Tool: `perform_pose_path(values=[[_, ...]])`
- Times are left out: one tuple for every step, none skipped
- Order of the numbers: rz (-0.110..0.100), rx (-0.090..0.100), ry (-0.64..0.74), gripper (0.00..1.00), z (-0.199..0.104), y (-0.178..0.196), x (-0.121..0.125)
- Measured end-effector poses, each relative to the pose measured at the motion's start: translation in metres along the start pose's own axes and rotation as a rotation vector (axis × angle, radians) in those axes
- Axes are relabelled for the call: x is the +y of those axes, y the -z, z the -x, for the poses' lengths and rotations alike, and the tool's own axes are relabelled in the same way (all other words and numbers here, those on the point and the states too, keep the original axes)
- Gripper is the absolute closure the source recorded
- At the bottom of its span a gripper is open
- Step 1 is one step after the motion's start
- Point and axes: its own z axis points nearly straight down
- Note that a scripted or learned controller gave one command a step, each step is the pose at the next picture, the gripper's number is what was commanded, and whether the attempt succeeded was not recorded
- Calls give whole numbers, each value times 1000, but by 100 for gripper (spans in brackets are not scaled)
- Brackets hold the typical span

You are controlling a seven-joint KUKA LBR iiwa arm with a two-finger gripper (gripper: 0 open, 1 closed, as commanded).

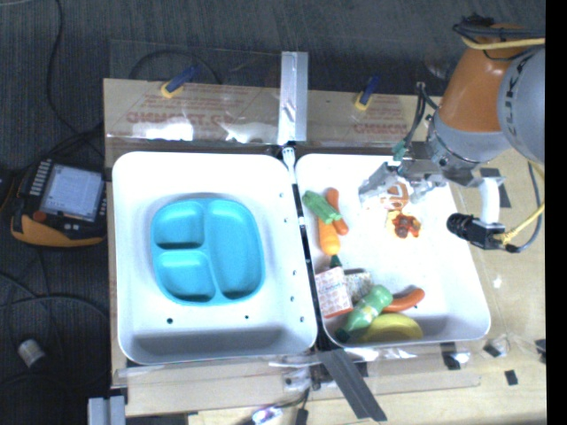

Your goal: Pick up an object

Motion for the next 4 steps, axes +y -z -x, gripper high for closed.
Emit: perform_pose_path(values=[[-1,-1,16,0,-71,-28,8],[12,-1,-54,0,-27,-121,-38],[14,1,-53,100,-28,-111,-37],[1,-2,-143,100,-54,-27,-24]])
